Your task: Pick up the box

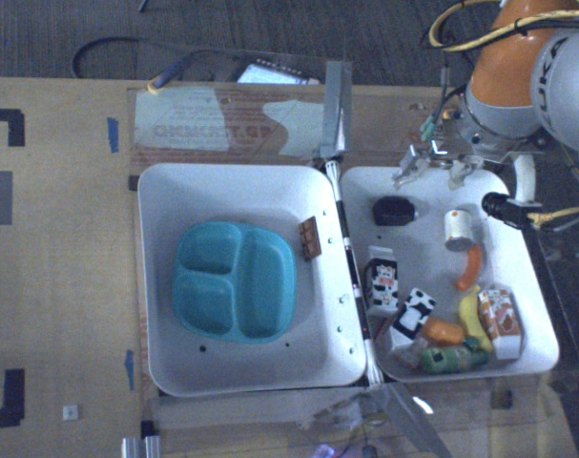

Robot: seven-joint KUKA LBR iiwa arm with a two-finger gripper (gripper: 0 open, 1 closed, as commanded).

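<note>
Several boxes lie in the right bin (537,284). A white carton with a cow print (382,281) sits near its left wall. A black-and-white spotted box (416,312) lies tilted just in front of the carton. An orange-and-white box (500,321) rests by the right wall, next to a banana (472,319). My gripper (432,169) hangs over the bin's back edge, well behind all the boxes. It is open, its fingers spread with nothing between them.
The right bin also holds a black lump (395,210), a white cup (458,228), a carrot (469,267), an orange fruit (444,332) and a green bottle (451,358). A teal divided plate (235,280) and a small brown block (310,238) lie in the left bin (165,198).
</note>
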